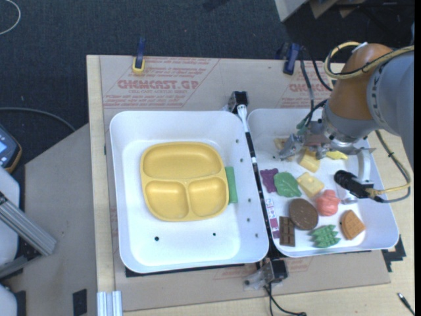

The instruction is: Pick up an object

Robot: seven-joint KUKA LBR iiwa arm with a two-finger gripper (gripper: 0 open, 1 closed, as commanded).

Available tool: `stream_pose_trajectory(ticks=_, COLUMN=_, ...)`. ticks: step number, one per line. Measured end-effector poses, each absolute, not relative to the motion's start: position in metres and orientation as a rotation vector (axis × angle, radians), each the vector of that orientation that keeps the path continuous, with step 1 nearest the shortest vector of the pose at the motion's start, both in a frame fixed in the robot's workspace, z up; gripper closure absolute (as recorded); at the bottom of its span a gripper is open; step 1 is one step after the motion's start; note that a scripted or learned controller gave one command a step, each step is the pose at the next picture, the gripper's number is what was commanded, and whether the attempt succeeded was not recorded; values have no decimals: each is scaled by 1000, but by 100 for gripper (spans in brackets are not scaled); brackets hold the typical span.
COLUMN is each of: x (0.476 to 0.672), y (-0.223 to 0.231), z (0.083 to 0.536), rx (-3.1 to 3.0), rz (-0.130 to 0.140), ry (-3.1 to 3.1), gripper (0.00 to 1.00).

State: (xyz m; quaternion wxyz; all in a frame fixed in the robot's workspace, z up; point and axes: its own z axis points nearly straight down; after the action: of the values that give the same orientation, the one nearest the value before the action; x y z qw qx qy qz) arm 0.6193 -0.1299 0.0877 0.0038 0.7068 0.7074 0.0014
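Arm (368,91) bent down into right bin (388,232); gripper (304,145) finger state unclear

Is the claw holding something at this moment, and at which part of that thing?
It cannot be told. The claw is down in the right bin, just above a yellow block, but the wrist hides whether anything sits in its grip.

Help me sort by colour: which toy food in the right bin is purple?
The purple piece at the pile's left edge, beside the green leaf; no other is purple.

arm (395,91): grey shell | orange wrist band (352,87) | yellow cable (342,54) looped above
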Motion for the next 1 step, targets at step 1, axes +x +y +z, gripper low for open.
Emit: stream_pose_trajectory(ticks=1, x=620, y=-131, z=99, rx=2215, rz=6, ry=2213, gripper=100)
